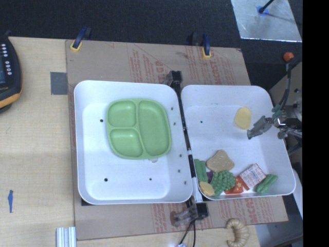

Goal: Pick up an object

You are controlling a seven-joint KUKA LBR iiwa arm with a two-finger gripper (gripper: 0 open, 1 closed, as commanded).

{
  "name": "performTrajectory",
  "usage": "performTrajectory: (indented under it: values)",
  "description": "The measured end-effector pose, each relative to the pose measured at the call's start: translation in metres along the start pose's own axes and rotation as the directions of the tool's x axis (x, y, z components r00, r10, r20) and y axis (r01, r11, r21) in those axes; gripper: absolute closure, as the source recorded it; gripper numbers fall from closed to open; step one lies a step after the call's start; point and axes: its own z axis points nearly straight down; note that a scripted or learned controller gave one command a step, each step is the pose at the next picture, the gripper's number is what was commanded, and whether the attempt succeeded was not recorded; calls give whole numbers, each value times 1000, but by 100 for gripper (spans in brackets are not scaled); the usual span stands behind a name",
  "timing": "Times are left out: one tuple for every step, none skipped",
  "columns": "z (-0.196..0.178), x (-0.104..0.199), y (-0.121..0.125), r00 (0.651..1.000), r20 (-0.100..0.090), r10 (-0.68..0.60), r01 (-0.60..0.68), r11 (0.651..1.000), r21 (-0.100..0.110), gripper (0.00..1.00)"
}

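Gripper (pixel 268 125) at the right edge of the right bin (pixel 216 94), near a yellow piece (pixel 243 117).

The gripper comes in from the right, over the right bin. I see one dark finger (pixel 257 128) that points left and a little down; its tip is just beside the yellow piece, to the lower right of it, but I cannot tell if they touch. I also cannot tell if the gripper is spread or pressed together, and nothing shows between its fingers. The other things lie together at the lower side of this bin: a tan piece like bread (pixel 220 161), a green bumpy piece (pixel 223 181), a red and white packet (pixel 253 175) and a green pod (pixel 266 182). In the left bin (pixel 92 184) lies a green plate (pixel 139 128) with three sections.
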Motion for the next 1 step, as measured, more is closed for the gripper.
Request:
performTrajectory:
  values:
    - [87, -12, 50, 1000, 0, -4, 4, 1000, 5, 0]
